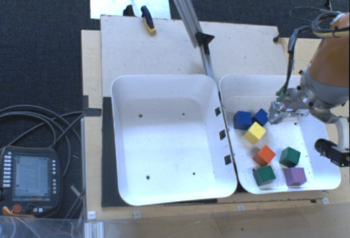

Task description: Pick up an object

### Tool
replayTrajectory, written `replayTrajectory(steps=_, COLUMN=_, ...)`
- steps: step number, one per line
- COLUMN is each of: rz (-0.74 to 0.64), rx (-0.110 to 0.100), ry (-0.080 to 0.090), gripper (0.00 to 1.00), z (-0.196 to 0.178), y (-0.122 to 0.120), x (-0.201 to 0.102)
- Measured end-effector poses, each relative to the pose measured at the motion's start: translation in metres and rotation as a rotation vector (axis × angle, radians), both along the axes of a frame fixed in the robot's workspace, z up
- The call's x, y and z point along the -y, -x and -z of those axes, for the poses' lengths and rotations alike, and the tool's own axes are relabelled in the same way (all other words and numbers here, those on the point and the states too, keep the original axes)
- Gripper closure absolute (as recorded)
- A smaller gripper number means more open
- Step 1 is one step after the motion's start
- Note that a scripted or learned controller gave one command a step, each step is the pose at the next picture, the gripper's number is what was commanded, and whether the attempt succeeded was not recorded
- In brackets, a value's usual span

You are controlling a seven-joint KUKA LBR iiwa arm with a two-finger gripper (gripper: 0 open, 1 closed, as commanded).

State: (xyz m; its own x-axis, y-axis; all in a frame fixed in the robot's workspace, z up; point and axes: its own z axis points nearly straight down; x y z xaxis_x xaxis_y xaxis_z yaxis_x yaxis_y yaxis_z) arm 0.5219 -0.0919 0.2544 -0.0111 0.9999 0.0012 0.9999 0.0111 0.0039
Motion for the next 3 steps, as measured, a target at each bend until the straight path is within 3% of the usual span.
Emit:
replayTrajectory(steps=2, rz=-0.001, rx=-0.002, ry=-0.001, gripper=1.00, z=0.007, y=-0.001, x=-0.110)
replayTrajectory(steps=3, rz=0.000, rx=-0.001, ry=-0.001, gripper=1.00, z=0.010, y=-0.015, x=-0.159)
